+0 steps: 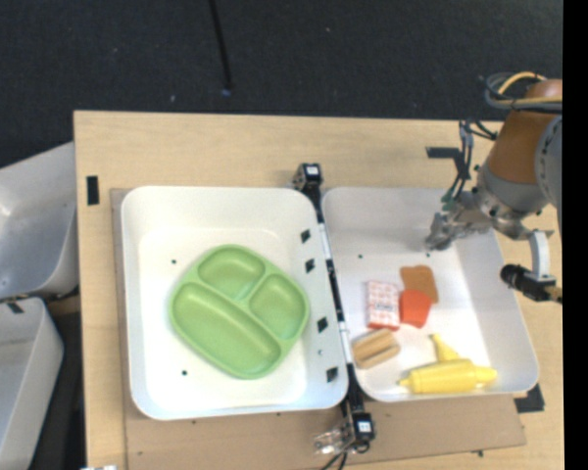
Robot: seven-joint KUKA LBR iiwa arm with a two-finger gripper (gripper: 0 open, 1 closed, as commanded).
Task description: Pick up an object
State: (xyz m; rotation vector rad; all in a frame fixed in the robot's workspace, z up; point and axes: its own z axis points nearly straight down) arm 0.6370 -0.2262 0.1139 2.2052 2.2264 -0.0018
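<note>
Claw (441, 235) grip unclear, one green plate (238, 310), five foods (416, 306) right bin (367, 218)

Dark carpet floor (274, 37) behind light wooden bench (225, 145); white containers (20, 223) at left

No legible txt or labels anywhere.

Grey arm (525, 179), orange band, cables
</note>
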